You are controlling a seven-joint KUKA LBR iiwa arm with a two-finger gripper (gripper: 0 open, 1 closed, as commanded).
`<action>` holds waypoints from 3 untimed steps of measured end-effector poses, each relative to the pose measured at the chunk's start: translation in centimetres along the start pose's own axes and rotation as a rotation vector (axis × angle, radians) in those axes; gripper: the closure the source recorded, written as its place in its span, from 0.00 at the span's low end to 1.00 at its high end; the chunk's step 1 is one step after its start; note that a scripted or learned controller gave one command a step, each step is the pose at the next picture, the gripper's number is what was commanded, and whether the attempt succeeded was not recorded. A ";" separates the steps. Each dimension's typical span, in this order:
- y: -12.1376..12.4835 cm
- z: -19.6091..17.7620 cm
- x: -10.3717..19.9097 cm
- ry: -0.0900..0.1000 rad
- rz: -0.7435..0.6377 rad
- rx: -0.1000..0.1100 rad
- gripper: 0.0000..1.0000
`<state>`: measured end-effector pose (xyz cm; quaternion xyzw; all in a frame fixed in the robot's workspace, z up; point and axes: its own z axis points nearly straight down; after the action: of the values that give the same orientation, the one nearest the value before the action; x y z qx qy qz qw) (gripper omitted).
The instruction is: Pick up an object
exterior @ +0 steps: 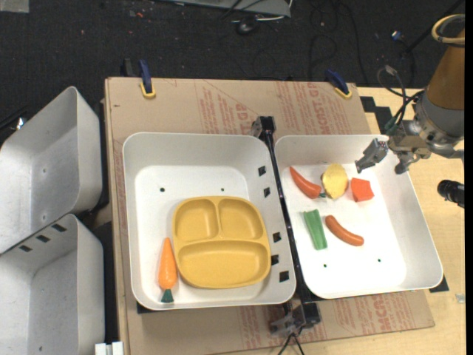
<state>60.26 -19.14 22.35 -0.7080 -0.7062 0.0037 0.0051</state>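
Observation:
The right bin [414, 265] holds a red chili-shaped piece [304, 183], a yellow round fruit [335, 180], an orange-red block [361, 190], a green stick [315, 229] and a sausage [344, 230]. My gripper [386, 156] hangs open over the bin's far right corner, above and to the right of the orange-red block, with nothing between its fingers. The arm's orange band [448, 80] rises above it at the right edge.
In the left bin [148, 191] lie a yellow divided plate [221, 241] and an orange carrot [168, 267] beside it. Grey moulded containers [44, 220] stand off the bench to the left. A black divider [279, 198] separates the bins.

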 end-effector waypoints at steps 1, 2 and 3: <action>0.3 -0.8 0.1 -0.003 -0.003 -0.013 0.00; -0.3 4.1 -0.6 -0.002 -0.001 -0.008 0.00; -0.6 9.3 0.4 -0.001 -0.003 -0.008 0.00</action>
<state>59.52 -18.72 13.02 -0.7071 -0.7071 0.0013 0.0022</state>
